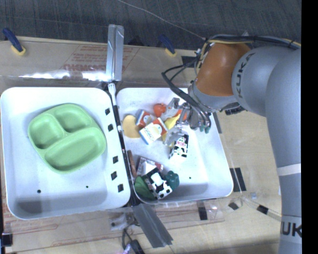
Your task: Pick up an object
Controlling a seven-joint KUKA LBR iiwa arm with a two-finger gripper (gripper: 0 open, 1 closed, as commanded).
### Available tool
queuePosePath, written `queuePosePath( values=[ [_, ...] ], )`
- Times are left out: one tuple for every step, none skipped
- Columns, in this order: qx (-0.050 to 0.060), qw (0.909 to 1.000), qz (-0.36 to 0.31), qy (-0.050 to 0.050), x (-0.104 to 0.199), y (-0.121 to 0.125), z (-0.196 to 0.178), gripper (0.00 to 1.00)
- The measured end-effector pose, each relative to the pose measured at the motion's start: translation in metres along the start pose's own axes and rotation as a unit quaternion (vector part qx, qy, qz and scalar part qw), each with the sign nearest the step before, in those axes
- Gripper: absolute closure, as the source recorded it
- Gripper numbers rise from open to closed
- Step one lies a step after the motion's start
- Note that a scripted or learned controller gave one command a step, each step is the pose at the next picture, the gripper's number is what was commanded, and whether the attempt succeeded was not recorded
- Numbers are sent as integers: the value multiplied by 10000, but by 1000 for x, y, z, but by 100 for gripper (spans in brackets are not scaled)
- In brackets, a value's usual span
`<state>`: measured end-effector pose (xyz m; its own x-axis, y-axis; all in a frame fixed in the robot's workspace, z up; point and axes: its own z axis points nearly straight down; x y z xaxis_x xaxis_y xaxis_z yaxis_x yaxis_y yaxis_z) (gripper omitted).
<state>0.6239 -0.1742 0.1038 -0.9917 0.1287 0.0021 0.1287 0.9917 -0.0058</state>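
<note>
The right bin (212, 165) holds a heap of small toys. Among them are an orange-and-white carton (151, 132), a pale yellow piece (129, 126), a red-orange piece (159, 109) and a black-and-white cow toy (179, 147). My gripper (177, 116) reaches down into the top of this heap, right beside the carton and just above the cow toy. The wrist and cables hide what lies directly beneath it. A second cow figure (159, 184) rests on a dark green toy (171, 179) at the bin's near-left corner.
A light green divided plate (69, 136) lies in the left bin (21, 194). A brown stick (131, 164) leans along the divider between the bins. The grey arm (270, 89) with its orange band comes in from the right, over the right bin's far edge.
</note>
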Motion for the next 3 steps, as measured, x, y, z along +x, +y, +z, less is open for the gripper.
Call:
queuePosePath(
  values=[
    [-21, 9985, 527, -133, 47, 15, 2, 0],
    [-10, 9978, 654, -145, 61, 62, 0, 0],
    [-44, 9882, 1525, -133, 131, 53, 5, 0]
  ],
)
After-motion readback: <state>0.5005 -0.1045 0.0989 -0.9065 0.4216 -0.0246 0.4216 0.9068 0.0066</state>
